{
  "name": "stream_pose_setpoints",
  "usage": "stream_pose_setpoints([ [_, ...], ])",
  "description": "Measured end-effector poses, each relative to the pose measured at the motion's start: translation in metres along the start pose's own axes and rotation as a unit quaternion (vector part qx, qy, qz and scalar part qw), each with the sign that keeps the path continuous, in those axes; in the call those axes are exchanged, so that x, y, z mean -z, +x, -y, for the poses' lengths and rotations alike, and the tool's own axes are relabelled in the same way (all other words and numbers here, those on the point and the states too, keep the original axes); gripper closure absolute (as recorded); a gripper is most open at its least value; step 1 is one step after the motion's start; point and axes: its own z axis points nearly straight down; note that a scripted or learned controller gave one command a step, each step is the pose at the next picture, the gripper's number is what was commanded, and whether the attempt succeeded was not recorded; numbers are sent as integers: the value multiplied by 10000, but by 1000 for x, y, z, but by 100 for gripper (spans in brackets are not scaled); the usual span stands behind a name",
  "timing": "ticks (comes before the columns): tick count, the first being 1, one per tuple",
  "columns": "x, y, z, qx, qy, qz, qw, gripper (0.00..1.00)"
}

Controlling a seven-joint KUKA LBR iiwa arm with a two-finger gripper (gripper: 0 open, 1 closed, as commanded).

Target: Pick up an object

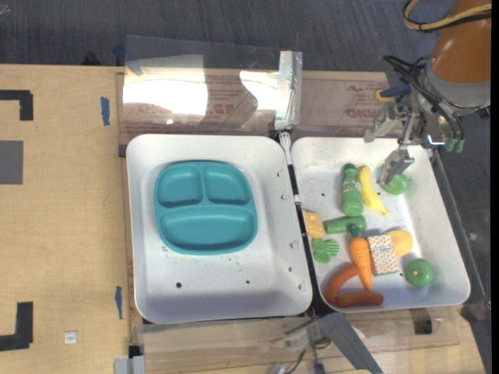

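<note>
Arm reaches from the right, end effector (395,170) apparently lowered.

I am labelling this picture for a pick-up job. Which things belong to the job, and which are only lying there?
Belongs to the job:
- gripper
- small green piece under the gripper
- banana, green bottle, carrot, green ball, all candidates in the right bin

Only lying there:
- teal divided plate
- left bin
- clear plastic sheet

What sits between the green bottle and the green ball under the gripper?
The yellow banana lies between the green bottle and the green ball, as the camera view shows.
</note>
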Motion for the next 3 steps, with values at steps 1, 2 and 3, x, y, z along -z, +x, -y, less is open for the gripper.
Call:
stream_pose_setpoints([
  [1,-93,-14,-31,283,-18,-51,9996,0],
  [2,-146,19,2,-327,-6,69,9994,0],
  [3,-145,28,32,285,8,85,9996,0],
])
